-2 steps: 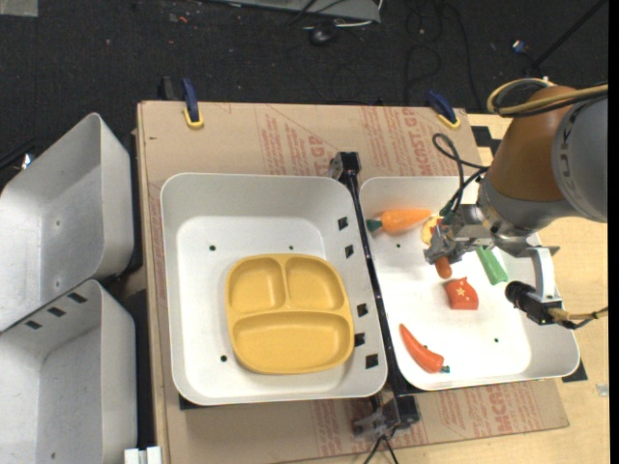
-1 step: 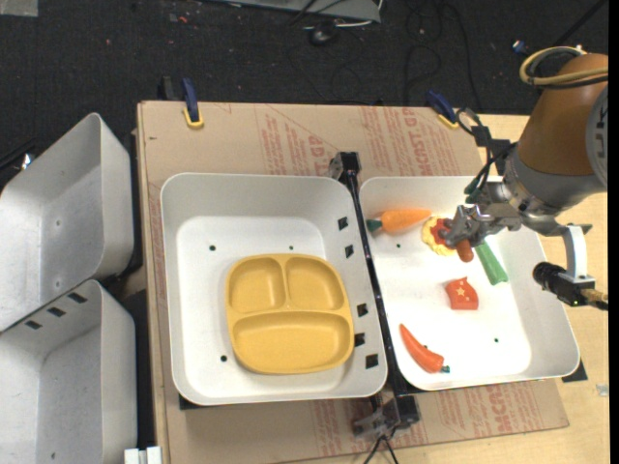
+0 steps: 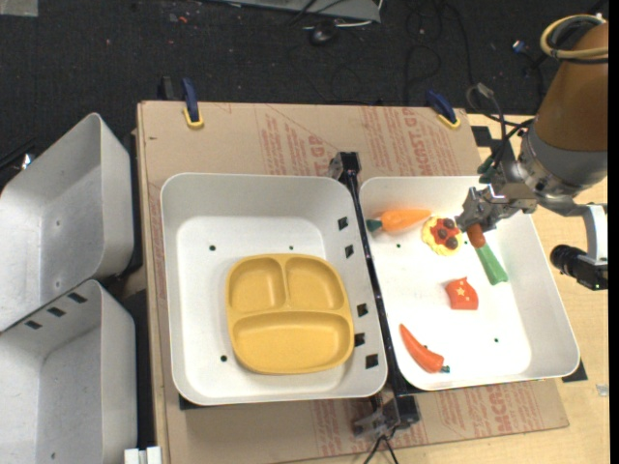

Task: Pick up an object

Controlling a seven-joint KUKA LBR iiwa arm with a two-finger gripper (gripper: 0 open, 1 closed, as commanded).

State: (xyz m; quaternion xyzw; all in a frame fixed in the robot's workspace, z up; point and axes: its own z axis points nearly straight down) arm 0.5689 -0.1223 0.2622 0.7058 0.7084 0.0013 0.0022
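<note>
The right bin (image 3: 542,346) holds several toy foods. An orange carrot (image 3: 404,220) lies near its back left. Beside it sits a yellow slice with dark red dots (image 3: 443,237). A green stick with an orange-red end (image 3: 490,261) lies to the right of that slice. A red pepper piece (image 3: 462,294) rests in the middle and a red chili (image 3: 422,349) near the front. My gripper (image 3: 479,213) hangs low over the back of this bin, just above the gap between the yellow slice and the green stick. Nothing visibly hangs from it.
The left bin (image 3: 184,259) carries a yellow divided plate (image 3: 288,314). A black divider with clips (image 3: 363,259) runs between the bins. Two spare white bins (image 3: 58,259) stand off the bench at the left. The arm's orange band (image 3: 575,75) rises at the right.
</note>
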